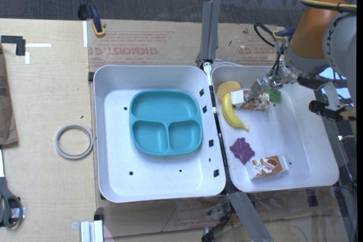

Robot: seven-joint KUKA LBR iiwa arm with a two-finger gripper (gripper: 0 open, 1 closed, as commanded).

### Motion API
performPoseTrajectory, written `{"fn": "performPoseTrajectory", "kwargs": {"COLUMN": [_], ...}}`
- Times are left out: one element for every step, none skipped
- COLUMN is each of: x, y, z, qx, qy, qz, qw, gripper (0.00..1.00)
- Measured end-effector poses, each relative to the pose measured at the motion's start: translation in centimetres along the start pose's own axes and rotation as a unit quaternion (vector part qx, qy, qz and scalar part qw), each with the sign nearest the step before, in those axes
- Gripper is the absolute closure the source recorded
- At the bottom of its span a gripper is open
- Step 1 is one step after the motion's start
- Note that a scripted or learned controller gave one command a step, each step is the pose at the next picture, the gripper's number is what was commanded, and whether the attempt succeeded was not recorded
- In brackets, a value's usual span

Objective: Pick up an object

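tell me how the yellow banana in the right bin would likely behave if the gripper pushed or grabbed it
The yellow banana is curved and lies flat in the right white bin, so a push would probably spin it rather than roll it. Its smooth, rounded skin may slip between narrow fingers. It looks rigid, probably a light toy, so it should keep its shape when lifted.
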State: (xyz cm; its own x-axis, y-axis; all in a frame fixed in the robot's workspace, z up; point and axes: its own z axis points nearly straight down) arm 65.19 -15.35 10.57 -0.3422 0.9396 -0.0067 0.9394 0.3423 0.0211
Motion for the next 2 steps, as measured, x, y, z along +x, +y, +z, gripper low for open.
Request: {"fn": "performPoseTrajectory", "kwargs": {"x": [1.5,0.1], "y": [1.6,1.8], "z": [-0.7,-0.1], "qx": [0.007,-0.001], "qy": [-0.001,-0.001], "qz": [0.115,0.117], "qw": [0.9933,0.9931], "gripper": [0.0,0.0]}}
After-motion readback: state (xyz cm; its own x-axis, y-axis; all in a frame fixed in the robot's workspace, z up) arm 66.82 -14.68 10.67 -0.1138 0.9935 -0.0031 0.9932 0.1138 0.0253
